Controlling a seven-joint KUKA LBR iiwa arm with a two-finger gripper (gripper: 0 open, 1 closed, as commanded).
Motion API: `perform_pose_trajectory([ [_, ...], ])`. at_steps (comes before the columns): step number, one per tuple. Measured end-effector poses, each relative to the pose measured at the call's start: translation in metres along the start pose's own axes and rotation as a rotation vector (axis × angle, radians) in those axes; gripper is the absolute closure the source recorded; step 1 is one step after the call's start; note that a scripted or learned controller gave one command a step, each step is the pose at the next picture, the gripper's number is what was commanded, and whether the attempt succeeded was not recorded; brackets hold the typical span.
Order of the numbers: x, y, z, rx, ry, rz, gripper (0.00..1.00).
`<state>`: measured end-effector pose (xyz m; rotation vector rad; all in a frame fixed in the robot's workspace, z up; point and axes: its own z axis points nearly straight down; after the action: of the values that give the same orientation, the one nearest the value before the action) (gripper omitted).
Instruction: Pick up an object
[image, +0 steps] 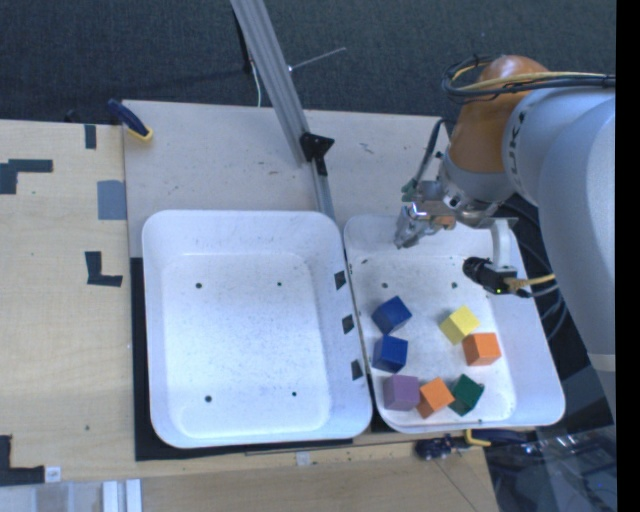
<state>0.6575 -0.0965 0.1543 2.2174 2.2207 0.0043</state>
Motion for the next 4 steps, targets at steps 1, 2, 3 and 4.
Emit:
perform_pose_trajectory([
  [1, 0.005, -0.002, -0.062, -0.002, 0.000, -0.001, 1.00],
  [2, -0.001, -0.008, -0.112, 0.000, 0.000, 0.001, 1.00],
  [3, 0.061, -0.014, -0.100, 0.006, 0.001, -0.005, 1.00],
  [4, 0.120, -0.024, -0.102, 0.006, 0.002, -0.006, 1.00],
])
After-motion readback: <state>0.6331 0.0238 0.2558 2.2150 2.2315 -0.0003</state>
